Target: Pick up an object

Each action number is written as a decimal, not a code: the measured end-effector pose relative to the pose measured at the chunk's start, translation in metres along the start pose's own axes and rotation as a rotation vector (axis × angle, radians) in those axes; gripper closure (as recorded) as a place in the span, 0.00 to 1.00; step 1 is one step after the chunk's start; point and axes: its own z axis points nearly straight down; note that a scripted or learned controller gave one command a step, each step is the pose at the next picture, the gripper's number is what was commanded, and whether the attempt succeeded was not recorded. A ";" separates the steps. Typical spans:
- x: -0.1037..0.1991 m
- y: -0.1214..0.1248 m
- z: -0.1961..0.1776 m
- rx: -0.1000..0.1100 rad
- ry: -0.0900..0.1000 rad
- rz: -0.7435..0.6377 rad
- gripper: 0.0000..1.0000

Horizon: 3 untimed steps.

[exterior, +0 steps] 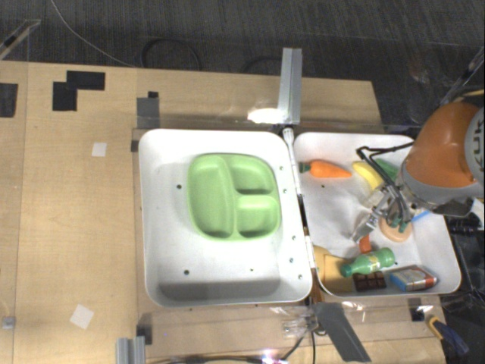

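My gripper (369,217) hangs low over the middle of the right bin (447,268), reaching in from the right under the orange wrist band. Its fingers stand open with only white bin floor between them. An orange carrot (330,170) lies to its upper left and a yellow banana (367,175) just above it. A tan round piece (397,232) sits right beside the gripper, partly hidden by it. A small orange bit (365,243) lies just below. Along the front lie a green bottle (370,262), a brown chocolate bar (369,282) and a blue box (412,280).
The left bin (163,226) holds a green divided plate (232,196). A metal post (291,89) stands behind the wall between the bins. Black cable (375,155) loops by the wrist.
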 end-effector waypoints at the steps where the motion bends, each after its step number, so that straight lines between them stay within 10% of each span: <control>1: 0.064 -0.010 -0.002 -0.002 -0.002 -0.092 0.00; 2: 0.080 0.016 -0.003 -0.001 -0.008 -0.065 0.00; 3: 0.043 -0.042 -0.002 0.000 -0.004 -0.168 0.00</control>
